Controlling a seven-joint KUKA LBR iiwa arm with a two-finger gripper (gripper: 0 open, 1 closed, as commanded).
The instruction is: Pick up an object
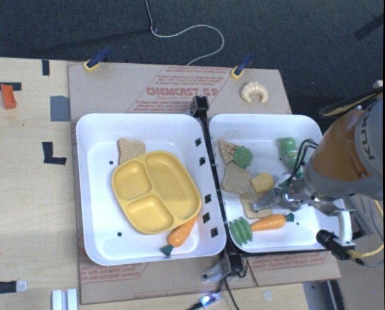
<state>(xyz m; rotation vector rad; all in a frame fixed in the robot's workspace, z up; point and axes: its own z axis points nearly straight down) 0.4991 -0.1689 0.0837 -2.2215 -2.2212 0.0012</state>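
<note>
Camera view, left to right: the left bin (89, 173) holds a yellow divided plate (156, 191), a tan toast slice (131, 149) at its 11 o'clock and an orange carrot (181, 232) at its 5 o'clock, all lying loose as if scattered for picking. The right bin (263, 124) carries the denser pile: a green leafy piece (242, 155), brown slices (236, 181), a yellow cube (261, 183), a green bundle (241, 230) and a second carrot (269, 223). The tool (276, 197) sits low among these, just at 12 o'clock of that carrot, probably aiming for it or the slices; whether it grips anything I cannot tell. A croissant (254, 92) rests on the worktop (24, 173) beyond.
</note>
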